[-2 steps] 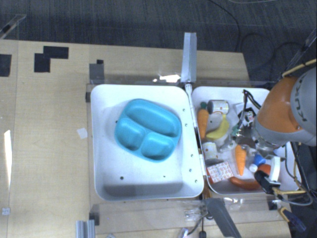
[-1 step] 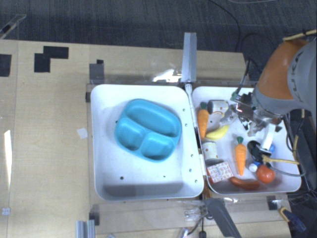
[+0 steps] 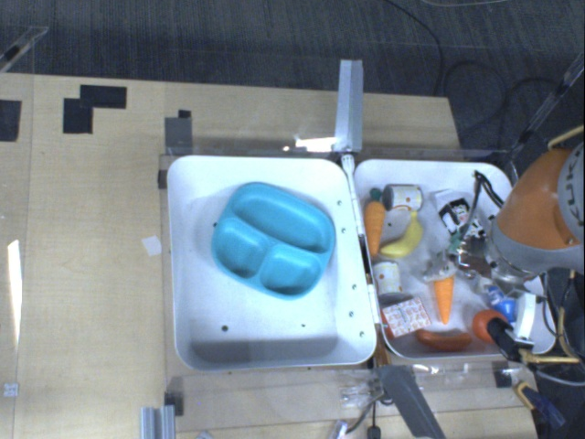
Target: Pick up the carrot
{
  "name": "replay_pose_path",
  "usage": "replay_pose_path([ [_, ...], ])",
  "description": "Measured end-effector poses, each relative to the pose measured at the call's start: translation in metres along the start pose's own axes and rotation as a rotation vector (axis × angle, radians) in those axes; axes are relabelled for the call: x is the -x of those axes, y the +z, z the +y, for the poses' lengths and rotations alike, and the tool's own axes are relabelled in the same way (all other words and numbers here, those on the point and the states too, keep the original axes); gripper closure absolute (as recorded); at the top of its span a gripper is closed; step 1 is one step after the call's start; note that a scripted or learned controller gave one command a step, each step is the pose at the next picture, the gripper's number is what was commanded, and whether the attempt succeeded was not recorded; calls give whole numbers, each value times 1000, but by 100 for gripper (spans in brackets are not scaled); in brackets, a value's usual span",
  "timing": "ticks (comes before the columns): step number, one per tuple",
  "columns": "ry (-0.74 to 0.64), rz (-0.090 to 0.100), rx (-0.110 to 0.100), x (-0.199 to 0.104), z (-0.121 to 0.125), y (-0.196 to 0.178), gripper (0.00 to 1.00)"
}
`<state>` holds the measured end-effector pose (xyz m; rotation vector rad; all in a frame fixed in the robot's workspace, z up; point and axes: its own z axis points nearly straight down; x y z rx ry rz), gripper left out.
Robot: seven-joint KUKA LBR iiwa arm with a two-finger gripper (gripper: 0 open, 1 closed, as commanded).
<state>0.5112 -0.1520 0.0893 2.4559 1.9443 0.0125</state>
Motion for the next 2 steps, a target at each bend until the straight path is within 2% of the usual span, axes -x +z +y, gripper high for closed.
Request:
replay_pose_path([
  [1,-4,2,7,-2,3,-12,100],
  [2,108,0,-8,-60,-11,-63,100],
])
